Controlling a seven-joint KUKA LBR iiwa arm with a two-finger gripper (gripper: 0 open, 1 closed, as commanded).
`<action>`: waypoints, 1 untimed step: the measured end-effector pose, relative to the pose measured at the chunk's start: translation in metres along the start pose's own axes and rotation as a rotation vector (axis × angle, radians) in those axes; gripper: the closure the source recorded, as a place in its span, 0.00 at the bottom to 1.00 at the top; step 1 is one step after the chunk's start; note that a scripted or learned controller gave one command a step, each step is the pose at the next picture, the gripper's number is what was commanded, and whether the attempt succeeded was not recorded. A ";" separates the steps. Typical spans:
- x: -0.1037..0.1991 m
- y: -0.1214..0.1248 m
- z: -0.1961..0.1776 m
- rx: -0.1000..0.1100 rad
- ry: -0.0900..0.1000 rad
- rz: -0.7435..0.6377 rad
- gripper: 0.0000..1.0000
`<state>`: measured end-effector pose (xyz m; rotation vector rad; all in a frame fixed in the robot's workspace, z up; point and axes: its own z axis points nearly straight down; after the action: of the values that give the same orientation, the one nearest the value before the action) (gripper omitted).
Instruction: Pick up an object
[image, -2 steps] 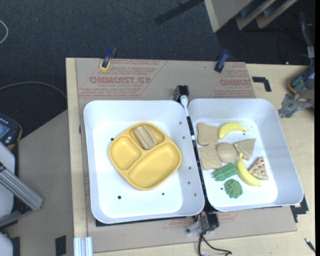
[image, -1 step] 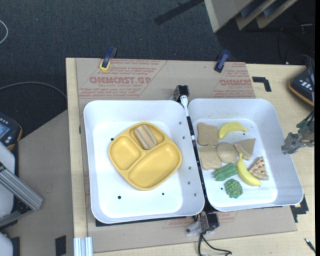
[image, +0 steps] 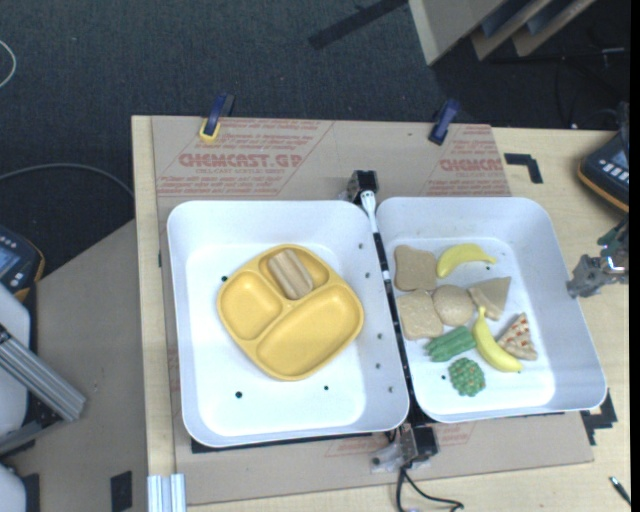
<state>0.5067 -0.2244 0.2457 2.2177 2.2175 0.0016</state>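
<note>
The right white bin (image: 545, 235) holds several toy foods. A yellow banana (image: 464, 258) lies near the back, beside a tan bread slice (image: 414, 266). A second banana (image: 495, 347), a pizza slice (image: 518, 337), a green pickle (image: 452, 344) and a broccoli floret (image: 466, 376) lie toward the front. Beige pieces (image: 452, 303) sit in the middle. My gripper (image: 590, 276) is at the far right of the view, just outside the bin's right rim and low over the bench. It shows as a small grey shape and touches no food.
The left white bin (image: 195, 250) holds a yellow divided plate (image: 300, 335) with a brown bun (image: 290, 272) in its back compartment. Black hinges run between the bins. Clamps (image: 212, 118) hold the cardboard at the back. An orange-edged device (image: 610, 170) sits at the right.
</note>
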 end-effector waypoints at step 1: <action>0.077 -0.023 0.012 0.009 0.008 -0.007 1.00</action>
<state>0.4837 -0.1473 0.2332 2.2185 2.2335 0.0012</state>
